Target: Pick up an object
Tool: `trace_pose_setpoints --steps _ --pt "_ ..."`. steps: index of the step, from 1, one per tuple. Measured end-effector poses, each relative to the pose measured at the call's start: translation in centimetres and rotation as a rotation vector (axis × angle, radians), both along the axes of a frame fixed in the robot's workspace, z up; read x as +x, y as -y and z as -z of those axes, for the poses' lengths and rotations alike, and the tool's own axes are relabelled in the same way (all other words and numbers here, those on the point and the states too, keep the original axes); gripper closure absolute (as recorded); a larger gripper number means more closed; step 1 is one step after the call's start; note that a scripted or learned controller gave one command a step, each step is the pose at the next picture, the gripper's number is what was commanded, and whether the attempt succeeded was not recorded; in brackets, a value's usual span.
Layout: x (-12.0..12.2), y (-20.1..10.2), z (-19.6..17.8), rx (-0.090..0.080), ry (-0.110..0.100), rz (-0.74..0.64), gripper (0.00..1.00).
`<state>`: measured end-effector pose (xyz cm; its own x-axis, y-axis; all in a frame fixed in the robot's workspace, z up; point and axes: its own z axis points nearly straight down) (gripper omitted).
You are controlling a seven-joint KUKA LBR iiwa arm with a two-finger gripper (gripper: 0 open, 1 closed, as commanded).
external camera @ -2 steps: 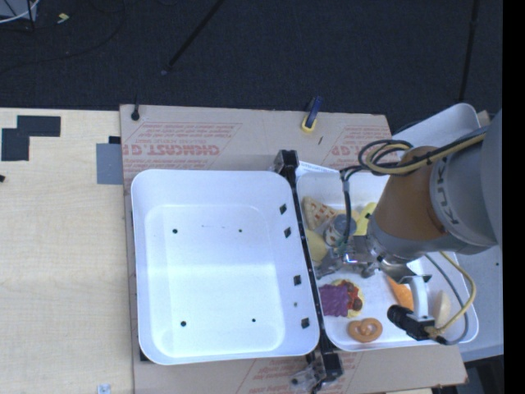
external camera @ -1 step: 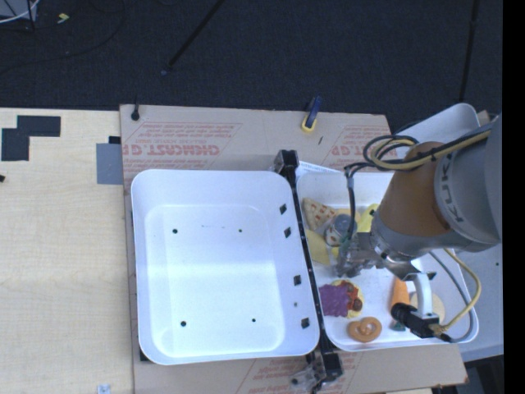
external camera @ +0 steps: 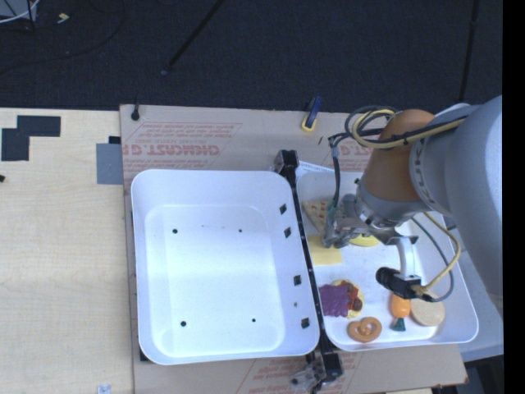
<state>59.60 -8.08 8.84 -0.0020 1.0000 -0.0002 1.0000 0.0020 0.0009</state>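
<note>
My claw (external camera: 335, 238) (grip state I could not tell) hung just above the yellow block (external camera: 326, 255), which lay slightly toward the left bin (external camera: 213, 261).

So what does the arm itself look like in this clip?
A thick grey arm with a rounded orange band above the wrist. Yellow and dark cables loop over it; another runs down its side. The gripper is grey metal.

Behind your pale wooden table (external camera: 57, 253) lies dark carpeted floor (external camera: 246, 48) with loose cables (external camera: 74, 23); a brown cardboard sheet (external camera: 205, 138) covers the table's right part.
</note>
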Motion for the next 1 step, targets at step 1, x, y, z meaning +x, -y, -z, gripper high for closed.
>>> trace_pose_setpoints --steps 1 --pt "5.16 -0.3 -11.19 -0.001 0.01 0.0 1.0"
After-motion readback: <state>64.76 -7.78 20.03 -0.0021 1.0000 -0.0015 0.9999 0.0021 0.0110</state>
